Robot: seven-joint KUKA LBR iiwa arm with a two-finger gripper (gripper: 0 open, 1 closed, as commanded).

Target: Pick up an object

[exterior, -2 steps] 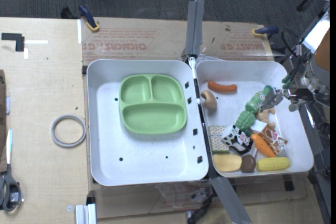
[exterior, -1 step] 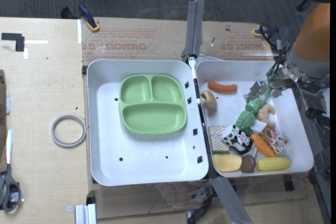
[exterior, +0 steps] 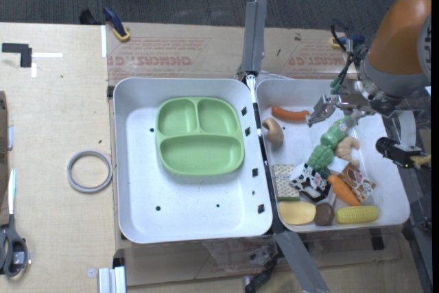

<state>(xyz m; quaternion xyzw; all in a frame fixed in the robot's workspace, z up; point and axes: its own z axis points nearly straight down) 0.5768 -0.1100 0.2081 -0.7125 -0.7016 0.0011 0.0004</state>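
- Green toy vegetable [exterior: 328, 144]: lay in the right bin [exterior: 394, 213], near its middle, running slantwise from upper right to lower left; judged the nearest candidate for the pick, since it sat just below the gripper.
- Gripper [exterior: 328, 108]: hung above the upper half of the right bin, fingers spread apart with nothing between them; one fingertip [exterior: 316, 116] pointed down-left toward the toy sausage.
- Toy sausage [exterior: 291, 114]: orange-red, lay near the back wall of the right bin, just beside the fingertip, apart from the green piece.
- Mushroom [exterior: 272, 130]: tan and brown, stood alone near the left wall of the same bin; open space on all sides, an easy alternative.
- Heap at the front of the right bin: carrot [exterior: 342, 190], corn cob [exterior: 357, 214], a yellow wedge [exterior: 298, 212], a black-and-white cow [exterior: 310, 181]; pieces touched or overlapped.
- Advice, as judgement: the descent should have centred on one lone piece, fingers straddling its narrow width, clear of the heap, where a closing grip could catch two things or push them aside.
- Left bin [exterior: 137, 202]: held a green divided plate [exterior: 200, 135]; no part in this step.
- Arm [exterior: 401, 38]: orange-banded, entered from the right.
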